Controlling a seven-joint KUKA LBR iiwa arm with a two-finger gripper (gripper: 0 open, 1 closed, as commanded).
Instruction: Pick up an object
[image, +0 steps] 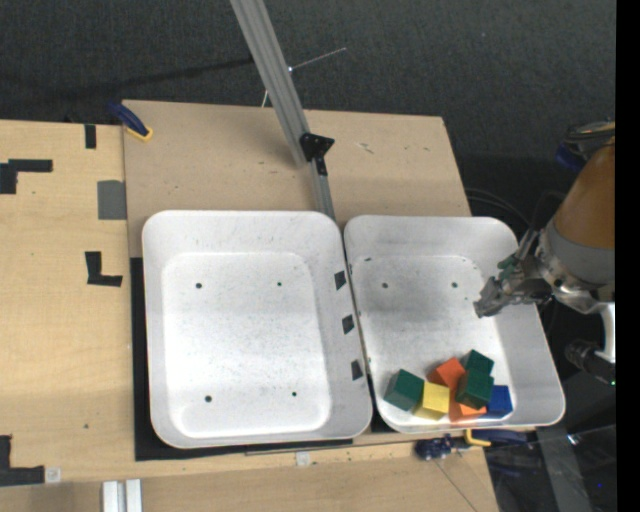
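Note:
Several small blocks lie huddled in the near right corner of the right bin (430, 250): a green cube (405, 389), a yellow cube (435, 399), an orange block (451, 372), a dark green block (478, 375) and a blue block (499, 401). My gripper (492, 298) hangs over the right side of that bin, well above and behind the blocks, with nothing visibly held. The arm's orange band (594, 200) shows at the right edge.
The left bin (240, 325) sits beside the right one, on the wooden bench. A slanted metal pole (285, 85) with a black clamp crosses the back of the bench, ending near the gap between the bins.

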